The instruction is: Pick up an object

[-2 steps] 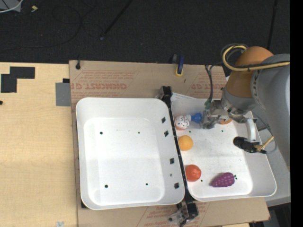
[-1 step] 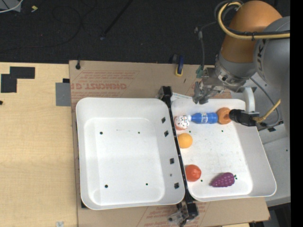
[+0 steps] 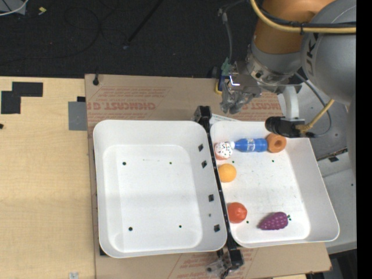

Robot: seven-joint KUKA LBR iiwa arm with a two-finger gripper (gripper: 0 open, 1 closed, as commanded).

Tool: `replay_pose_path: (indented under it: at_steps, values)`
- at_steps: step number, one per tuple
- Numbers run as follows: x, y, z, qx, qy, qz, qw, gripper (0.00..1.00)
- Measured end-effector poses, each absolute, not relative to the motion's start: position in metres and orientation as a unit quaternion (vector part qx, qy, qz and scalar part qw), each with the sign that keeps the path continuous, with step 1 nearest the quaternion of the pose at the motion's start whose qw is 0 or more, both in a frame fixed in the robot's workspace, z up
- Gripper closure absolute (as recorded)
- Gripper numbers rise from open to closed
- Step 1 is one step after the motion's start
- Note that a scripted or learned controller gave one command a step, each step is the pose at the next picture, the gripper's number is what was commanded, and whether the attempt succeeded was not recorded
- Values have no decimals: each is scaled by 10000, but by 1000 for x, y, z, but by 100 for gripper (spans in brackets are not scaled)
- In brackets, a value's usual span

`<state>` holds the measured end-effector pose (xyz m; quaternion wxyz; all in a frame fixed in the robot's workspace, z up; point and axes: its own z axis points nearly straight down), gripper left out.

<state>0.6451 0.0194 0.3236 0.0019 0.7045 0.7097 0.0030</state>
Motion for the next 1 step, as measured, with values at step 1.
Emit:
replay_pose_path:
  at_steps: [1]
  values:
    - [643,10,290,7072,7070,-23,-15,100]
